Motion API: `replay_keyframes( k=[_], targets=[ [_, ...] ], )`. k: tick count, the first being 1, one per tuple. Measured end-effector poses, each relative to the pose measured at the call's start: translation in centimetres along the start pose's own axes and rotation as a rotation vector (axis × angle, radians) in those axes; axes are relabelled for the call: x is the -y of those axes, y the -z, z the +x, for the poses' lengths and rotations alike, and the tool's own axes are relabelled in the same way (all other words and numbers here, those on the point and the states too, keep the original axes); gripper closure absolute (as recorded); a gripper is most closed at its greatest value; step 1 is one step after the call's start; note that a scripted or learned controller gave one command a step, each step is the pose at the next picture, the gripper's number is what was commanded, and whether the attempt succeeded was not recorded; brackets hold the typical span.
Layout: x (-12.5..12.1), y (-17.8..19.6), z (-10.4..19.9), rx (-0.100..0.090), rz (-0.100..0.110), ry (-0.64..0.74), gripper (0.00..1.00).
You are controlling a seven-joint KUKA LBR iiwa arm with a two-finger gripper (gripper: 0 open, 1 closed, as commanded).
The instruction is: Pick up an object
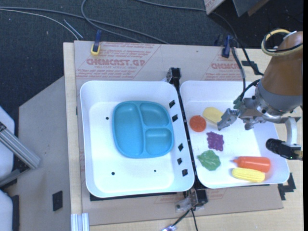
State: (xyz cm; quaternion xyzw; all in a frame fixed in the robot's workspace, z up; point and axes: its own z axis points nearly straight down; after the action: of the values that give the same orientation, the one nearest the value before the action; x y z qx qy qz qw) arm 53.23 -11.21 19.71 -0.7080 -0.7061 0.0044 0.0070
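The gripper (226,121) hangs over the right bin (281,177), fingers too unclear to judge, just beside the yellow toy (211,113) and tomato (197,123); the board (120,57) behind reads "CHEMCAST GP".

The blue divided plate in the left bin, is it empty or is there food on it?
Empty. The blue divided plate shows three bare compartments; the toy foods, like the purple grapes, lie in the right bin.
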Motion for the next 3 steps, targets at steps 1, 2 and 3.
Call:
replay_keyframes(
  k=[1, 2, 3],
  targets=[
    [-0.3, 0.7, 0.0, 0.002, -0.014, 0.003, 0.0],
    [0.0, -3.8, -0.6, 0.001, -0.01, 0.002, 0.0],
    [0.0, -10.1, -1.0, 0.001, -0.009, 0.002, 0.0]
  ],
)
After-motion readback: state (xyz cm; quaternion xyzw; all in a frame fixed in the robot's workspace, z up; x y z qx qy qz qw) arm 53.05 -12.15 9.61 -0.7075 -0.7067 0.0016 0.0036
